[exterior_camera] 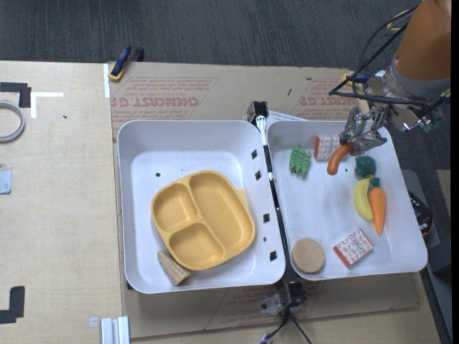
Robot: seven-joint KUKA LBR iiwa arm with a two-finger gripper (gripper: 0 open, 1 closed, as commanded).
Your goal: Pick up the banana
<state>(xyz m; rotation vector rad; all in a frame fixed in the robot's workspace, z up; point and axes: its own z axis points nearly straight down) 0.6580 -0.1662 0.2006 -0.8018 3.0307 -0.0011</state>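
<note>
The gripper hung over the right bin's far side, clamped on a sausage, banana untouched nearby.

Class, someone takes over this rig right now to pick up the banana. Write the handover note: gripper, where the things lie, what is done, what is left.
Gripper: over the far part of the right bin, at the sausage; finger state unclear.
Banana: lying in the right bin near its right wall, touching the carrot, nearer the camera than the gripper.
Also there: broccoli, green toy, round cookie, two small packets.
Left bin: yellow divided plate.
Done: nothing; banana not lifted.
Left: move to the banana, grasp, lift.
</note>
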